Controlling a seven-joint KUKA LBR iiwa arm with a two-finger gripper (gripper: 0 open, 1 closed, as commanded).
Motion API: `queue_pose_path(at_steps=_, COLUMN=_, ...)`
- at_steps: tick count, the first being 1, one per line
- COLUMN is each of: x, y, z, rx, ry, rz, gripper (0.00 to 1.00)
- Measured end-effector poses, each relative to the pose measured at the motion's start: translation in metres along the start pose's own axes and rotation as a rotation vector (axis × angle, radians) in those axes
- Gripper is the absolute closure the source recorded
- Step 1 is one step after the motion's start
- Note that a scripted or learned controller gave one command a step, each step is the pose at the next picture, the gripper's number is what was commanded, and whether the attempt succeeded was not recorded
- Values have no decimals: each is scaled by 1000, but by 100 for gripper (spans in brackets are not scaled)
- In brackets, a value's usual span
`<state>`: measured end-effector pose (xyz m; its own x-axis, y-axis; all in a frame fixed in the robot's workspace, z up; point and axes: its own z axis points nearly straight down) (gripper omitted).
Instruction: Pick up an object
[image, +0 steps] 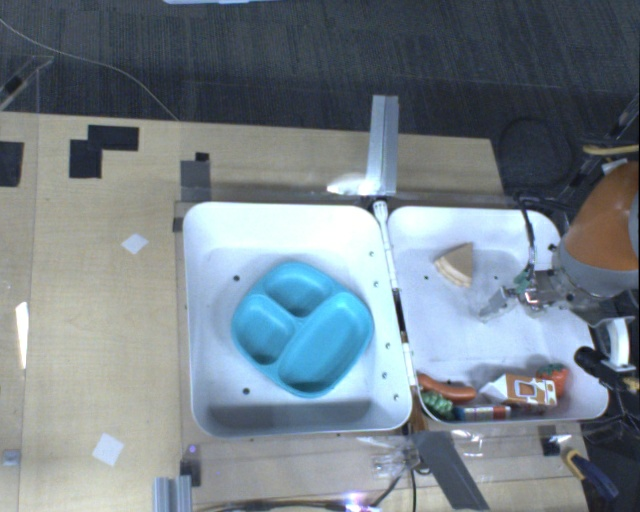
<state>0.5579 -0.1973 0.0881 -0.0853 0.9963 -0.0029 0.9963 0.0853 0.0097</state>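
1. The arm (606, 240) enters from the right edge of the camera view, about mid-height.
2. Its orange band shows as a rounded dome, with the grey wrist section directly below and to the left of it.
3. The gripper (497, 303) extends leftward from the wrist and points slightly downward.
4. The gripper body appears grey and blurred.
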Motion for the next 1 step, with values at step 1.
queue_pose_path(at_steps=1, x=79, y=15, z=-1, rx=-3, ry=1, rz=-187, gripper=0)
